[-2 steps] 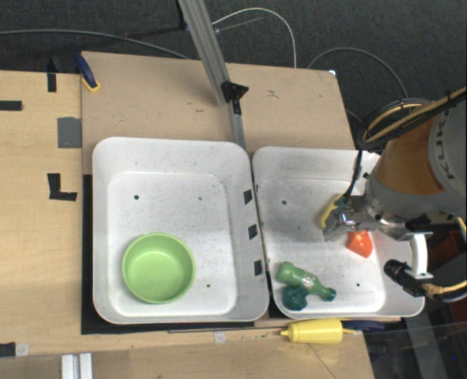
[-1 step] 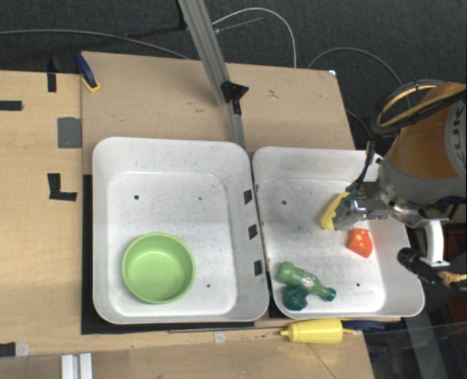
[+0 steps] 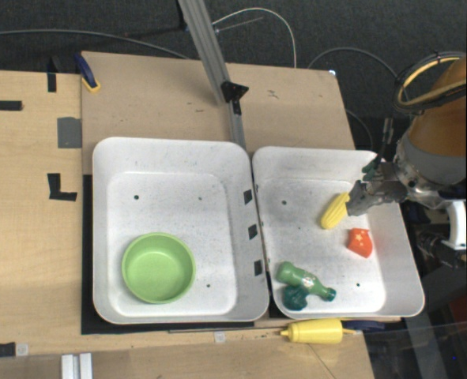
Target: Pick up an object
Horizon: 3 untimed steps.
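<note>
Where the hand [image 3: 358,200] meets the yellow corn [image 3: 334,210], I cannot tell its grip.

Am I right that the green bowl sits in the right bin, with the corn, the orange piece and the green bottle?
Not quite. The camera view shows the bowl in the left bin. The corn, orange piece and bottle are in the right bin.
</note>
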{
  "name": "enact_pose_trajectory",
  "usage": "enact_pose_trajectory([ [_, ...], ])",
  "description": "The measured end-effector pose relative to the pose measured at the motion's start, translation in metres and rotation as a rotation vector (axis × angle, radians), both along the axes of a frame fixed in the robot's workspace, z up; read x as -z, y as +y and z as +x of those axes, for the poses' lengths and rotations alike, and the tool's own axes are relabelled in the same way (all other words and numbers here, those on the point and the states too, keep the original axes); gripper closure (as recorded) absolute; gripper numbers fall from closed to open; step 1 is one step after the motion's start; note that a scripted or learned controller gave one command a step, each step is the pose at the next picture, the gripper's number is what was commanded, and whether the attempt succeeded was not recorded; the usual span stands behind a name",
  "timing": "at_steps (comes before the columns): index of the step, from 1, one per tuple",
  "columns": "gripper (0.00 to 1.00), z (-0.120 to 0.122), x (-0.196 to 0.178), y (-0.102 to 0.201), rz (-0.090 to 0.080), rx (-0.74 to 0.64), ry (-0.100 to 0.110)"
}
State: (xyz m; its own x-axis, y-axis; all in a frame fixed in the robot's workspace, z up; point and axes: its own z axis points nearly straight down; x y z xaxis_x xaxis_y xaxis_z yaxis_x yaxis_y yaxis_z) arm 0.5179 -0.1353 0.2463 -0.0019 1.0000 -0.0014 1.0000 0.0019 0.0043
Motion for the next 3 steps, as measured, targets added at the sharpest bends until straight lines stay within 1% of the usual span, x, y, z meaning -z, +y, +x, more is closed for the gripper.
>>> enact_pose_trajectory([
  [1, 1.0, 0.009, -0.006, 0.05, 0.003, -0.005, 0.005],
  [3, 1.0, 0.023, 0.023, 0.154, 0.003, -0.005, 0.008],
])
